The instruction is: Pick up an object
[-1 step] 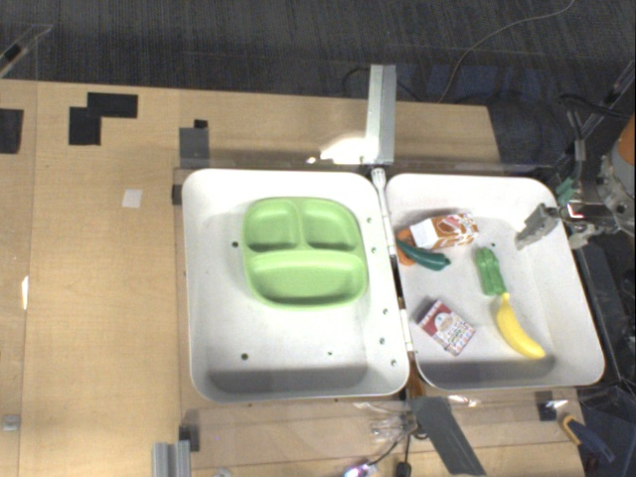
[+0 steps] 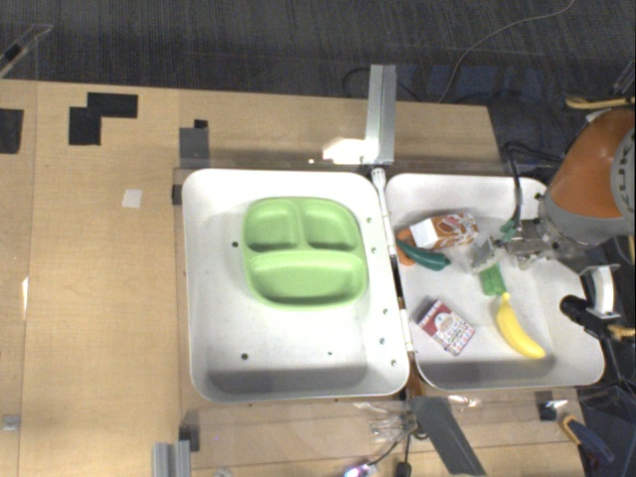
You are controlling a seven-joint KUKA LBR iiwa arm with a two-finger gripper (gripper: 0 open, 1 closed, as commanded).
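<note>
The right white bin [image 2: 556, 366] holds several objects. A yellow banana [image 2: 518, 330] lies near its front right. A small green block [image 2: 492, 281] sits just above the banana. A red and white box [image 2: 444, 327] lies front left. A clear snack packet [image 2: 447, 232] rests at the back left, with a dark green pepper-like piece [image 2: 427, 259] and an orange bit [image 2: 403, 237] beside it. My gripper [image 2: 515, 243] hangs over the bin's right middle, just above and right of the green block, reaching in from the right.
The left white bin [image 2: 214, 346] holds a green divided plate [image 2: 303, 249]. A metal divider post [image 2: 382, 107] stands behind the seam between the bins. The grey arm with its orange band [image 2: 594, 172] covers the right bin's far right edge.
</note>
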